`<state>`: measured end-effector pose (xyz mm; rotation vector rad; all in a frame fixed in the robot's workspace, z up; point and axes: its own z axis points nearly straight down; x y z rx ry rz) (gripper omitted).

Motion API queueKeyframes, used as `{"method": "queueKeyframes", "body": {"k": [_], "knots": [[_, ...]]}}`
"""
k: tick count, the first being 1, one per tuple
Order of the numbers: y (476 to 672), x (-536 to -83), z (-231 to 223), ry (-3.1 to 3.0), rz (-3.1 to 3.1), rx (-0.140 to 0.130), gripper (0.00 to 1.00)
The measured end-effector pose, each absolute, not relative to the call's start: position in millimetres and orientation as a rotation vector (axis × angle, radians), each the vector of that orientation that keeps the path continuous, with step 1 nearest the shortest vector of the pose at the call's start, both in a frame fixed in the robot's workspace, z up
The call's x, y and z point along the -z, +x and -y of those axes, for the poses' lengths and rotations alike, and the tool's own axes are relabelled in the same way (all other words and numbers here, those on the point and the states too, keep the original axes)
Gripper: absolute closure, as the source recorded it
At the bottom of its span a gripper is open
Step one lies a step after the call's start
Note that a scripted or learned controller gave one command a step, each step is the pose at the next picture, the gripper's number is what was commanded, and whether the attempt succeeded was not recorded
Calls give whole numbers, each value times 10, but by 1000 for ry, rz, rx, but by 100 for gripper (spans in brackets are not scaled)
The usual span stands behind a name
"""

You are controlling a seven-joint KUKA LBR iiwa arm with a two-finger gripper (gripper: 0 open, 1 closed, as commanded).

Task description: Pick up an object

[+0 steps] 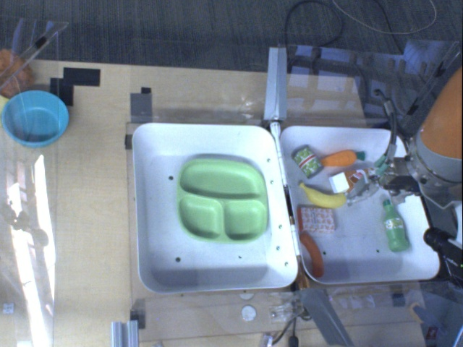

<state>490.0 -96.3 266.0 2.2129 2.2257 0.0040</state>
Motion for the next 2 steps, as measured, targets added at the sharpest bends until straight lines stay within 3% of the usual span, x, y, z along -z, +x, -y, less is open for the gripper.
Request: {"method": "queueKeyframes", "body": {"k": [1,2], "knots": [[6040,-2222,864,2190,-2248,-4,0],[6056,-1029,1008,2081,-2345,-8,0]]}}
